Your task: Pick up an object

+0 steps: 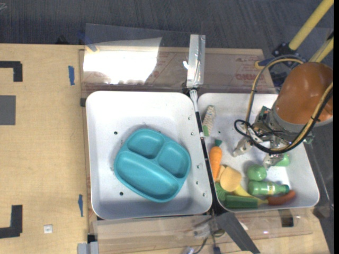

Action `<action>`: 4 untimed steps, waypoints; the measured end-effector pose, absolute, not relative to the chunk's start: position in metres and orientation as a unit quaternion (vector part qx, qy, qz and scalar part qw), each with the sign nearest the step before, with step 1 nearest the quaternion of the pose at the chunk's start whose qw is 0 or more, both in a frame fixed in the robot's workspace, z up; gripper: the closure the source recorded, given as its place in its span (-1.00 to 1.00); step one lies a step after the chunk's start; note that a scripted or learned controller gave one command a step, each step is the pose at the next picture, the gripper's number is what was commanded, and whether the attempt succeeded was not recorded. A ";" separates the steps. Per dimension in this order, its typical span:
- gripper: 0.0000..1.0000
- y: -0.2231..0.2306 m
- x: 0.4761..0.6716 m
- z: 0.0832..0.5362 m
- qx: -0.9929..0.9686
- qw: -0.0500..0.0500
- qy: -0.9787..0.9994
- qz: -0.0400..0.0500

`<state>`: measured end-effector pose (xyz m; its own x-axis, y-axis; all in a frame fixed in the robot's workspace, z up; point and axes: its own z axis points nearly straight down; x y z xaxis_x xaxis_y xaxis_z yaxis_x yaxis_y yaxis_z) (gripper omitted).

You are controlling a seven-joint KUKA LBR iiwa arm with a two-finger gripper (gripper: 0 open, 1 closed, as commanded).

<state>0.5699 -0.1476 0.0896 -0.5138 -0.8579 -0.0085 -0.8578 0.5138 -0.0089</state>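
Nearest us, lower right of the frame, the toy foods crowd the right bin. Above them we see the gripper with fingers spread, pinching nothing: we judge the pick not yet made.

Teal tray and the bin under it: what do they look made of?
Teal tray: likely moulded plastic, smooth and matte; one colour, rounded compartments. Left bin: probably white plastic or coated metal, slightly glossy; soft reflections, small dark dots like fasteners.
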 end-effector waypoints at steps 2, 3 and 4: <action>-1.00 -0.161 0.483 0.089 -0.672 0.003 0.740 -0.003; -1.00 -0.121 0.632 0.089 -0.681 0.006 0.732 -0.002; -1.00 -0.194 0.634 0.088 -0.720 0.004 0.694 -0.003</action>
